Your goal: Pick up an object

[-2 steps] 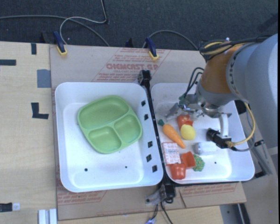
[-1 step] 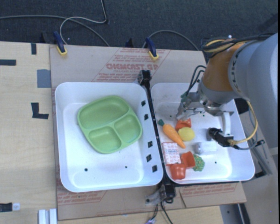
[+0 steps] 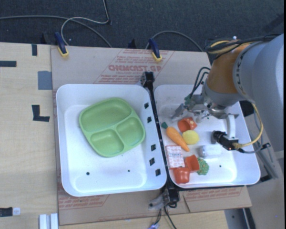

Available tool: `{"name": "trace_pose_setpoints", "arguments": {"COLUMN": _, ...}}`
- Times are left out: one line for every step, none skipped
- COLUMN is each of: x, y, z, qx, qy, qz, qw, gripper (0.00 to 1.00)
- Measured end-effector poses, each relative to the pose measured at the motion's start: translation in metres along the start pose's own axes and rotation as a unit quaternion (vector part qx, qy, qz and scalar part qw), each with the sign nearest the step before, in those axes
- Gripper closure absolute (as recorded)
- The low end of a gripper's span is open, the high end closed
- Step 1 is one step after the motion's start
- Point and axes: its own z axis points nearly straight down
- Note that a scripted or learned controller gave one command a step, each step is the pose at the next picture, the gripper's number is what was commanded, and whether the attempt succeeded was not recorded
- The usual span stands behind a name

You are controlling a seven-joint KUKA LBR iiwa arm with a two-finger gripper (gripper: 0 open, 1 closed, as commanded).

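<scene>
Camera view: pincer (image 3: pixel 190 109) low in right bin (image 3: pixel 248 173), beside red toy (image 3: pixel 186 124).
Pincer state: cannot tell. Green divided plate (image 3: pixel 112 126) in left bin (image 3: pixel 69 128).

— What does the arm (image 3: pixel 264 75) look like?

— A thick, rounded grey shell, smooth and matte, with a broad orange band (image 3: pixel 221 75) above the wrist.

— Any cables?

— Yes. Thin black and yellow cables loop by the orange band, and a yellow cable curves along the lower side to a small black fitting (image 3: pixel 222 140). The gripper (image 3: pixel 193 108) end is dull metal, angular, with a white part beside it.
</scene>
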Motion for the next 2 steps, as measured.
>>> {"name": "trace_pose_setpoints", "arguments": {"x": 0.0083, "y": -0.0134, "z": 0.0243, "qx": 0.004, "qy": 0.0, "qz": 0.001, "qw": 1.0, "gripper": 0.0}}
{"name": "trace_pose_setpoints", "arguments": {"x": 0.0089, "y": -0.0135, "z": 0.0151, "qx": 0.005, "qy": 0.001, "qz": 0.001, "qw": 1.0, "gripper": 1.0}}
